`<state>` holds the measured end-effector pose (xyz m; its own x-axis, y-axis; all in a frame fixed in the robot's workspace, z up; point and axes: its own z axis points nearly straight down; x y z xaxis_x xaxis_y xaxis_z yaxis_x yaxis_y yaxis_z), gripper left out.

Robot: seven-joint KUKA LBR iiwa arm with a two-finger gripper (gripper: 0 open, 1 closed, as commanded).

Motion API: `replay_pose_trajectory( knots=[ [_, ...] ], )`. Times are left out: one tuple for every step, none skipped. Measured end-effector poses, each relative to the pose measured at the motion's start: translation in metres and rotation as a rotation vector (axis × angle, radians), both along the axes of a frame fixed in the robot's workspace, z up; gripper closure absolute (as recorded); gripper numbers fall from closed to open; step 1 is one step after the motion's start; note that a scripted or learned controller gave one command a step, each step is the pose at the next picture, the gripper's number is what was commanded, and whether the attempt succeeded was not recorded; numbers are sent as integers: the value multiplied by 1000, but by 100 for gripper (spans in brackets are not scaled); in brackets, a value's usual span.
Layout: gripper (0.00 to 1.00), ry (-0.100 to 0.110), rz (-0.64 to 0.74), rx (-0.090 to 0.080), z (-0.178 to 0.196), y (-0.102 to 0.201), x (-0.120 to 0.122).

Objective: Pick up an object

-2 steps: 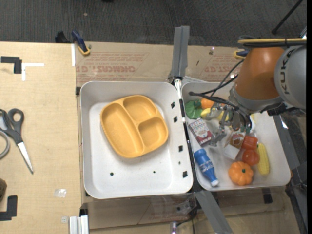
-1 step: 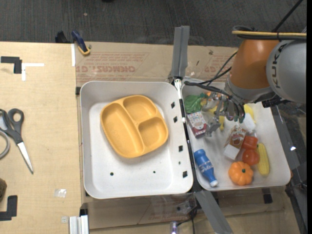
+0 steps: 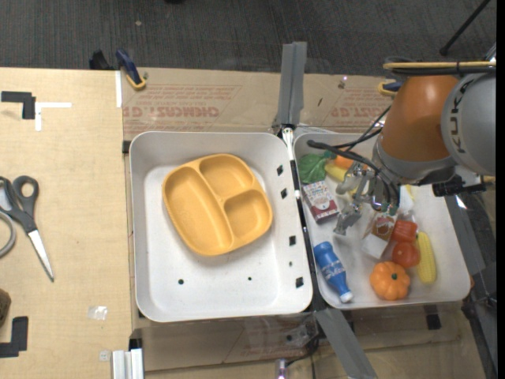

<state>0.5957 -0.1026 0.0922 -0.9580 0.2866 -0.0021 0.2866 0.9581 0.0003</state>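
While the pincer (image 3: 359,204) hangs low in the right bin (image 3: 458,290), whether it is apart or together cannot be told, and nothing is seen held. Candidates lie crowded at lower right: a blue bottle (image 3: 332,271), an orange pumpkin (image 3: 391,280), a yellow corn (image 3: 426,257), a red carton (image 3: 320,200). One item with free sides, judged the bottle, should be straddled squarely before closing.

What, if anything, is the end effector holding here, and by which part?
Nothing visibly. The end effector hangs over the right bin, above the clutter beside the red carton, and no item shows between its fingers.
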Motion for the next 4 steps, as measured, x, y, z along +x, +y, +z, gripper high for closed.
replay_pose_trajectory(
  knots=[
    [0, 0, -48, 0, 0, -16, -15],
    [0, 24, -66, 0, -2, 2, 48],
    [0, 26, -222, 2, -2, 8, 47],
    [0, -5, -208, -2, 40, -99, 33]
  ],
)
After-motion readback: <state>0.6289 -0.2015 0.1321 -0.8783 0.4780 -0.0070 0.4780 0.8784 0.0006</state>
